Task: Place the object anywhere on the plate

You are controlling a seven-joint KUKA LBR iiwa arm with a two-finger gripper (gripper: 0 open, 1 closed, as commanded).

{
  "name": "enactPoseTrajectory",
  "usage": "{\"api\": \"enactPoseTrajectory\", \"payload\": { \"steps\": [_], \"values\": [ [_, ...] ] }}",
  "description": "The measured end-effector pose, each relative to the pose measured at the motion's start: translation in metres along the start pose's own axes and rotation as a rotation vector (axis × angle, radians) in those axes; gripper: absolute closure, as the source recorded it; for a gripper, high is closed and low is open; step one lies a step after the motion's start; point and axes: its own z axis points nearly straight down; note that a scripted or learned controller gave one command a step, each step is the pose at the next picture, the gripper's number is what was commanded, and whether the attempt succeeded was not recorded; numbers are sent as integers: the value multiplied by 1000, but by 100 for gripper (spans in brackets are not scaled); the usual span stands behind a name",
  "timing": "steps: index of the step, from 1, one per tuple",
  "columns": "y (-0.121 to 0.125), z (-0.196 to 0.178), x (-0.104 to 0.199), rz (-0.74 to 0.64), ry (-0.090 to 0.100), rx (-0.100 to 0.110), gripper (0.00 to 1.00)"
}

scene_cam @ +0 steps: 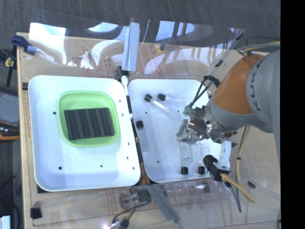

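Camera view: green plate (87,100) in left bin (43,142).

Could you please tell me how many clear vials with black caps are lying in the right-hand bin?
4, possibly: two clear plastic vials with black caps in the right white bin's upper left and two near its lower edge. A loose black cap lies at the left; the arm may hide others.

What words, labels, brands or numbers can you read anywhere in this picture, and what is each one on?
No text here is readable.
Green plate in the left bin: bears a dark ribbed insert, no lettering seen.
Clear vials with black caps in the right bin: no label seen.
Arm's orange band and the tool: no marking legible.
Dark device at the left edge: too small and cropped to read.
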Motion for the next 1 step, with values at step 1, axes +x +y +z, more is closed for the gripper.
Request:
{"api": "enactPoseTrajectory", "payload": {
  "steps": [1],
  "values": [
    [0,0,0,0,0,0,0]
  ]
}}
